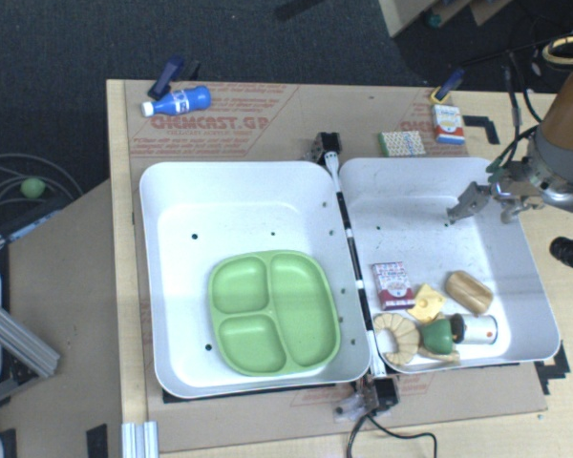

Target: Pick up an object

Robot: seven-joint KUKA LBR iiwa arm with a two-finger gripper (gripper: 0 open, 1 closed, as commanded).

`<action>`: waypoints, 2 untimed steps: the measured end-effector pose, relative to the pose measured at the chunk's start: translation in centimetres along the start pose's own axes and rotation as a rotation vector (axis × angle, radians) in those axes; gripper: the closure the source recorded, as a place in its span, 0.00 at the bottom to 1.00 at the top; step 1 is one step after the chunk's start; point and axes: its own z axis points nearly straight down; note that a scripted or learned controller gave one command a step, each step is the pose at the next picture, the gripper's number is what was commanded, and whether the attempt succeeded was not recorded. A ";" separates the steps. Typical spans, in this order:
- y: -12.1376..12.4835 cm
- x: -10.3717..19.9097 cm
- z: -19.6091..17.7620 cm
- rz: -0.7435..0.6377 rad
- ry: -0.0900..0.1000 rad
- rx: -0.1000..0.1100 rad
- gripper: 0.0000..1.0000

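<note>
**Camera view: small toys clustered low in the right bin**

A released claw (479,203) is seen spread above bare floor at two o'clock in the right bin (516,256). Candidates are gathered at six o'clock: a bread roll (469,291), judged light and stiff, is best taken across its short width. Its neighbours lie close; the near rim is tight, while open room is left upward.

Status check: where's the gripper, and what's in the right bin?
Gripper open, above right bin's far end, holding nothing. Toy food cluster at near end, untouched. Nothing in the way.
</note>
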 end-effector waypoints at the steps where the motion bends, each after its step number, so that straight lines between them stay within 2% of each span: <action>1: 0.1 -2.9 -9.0 0.001 -0.003 -0.003 0.00; 2: -5.5 0.0 4.1 0.002 0.003 0.007 0.00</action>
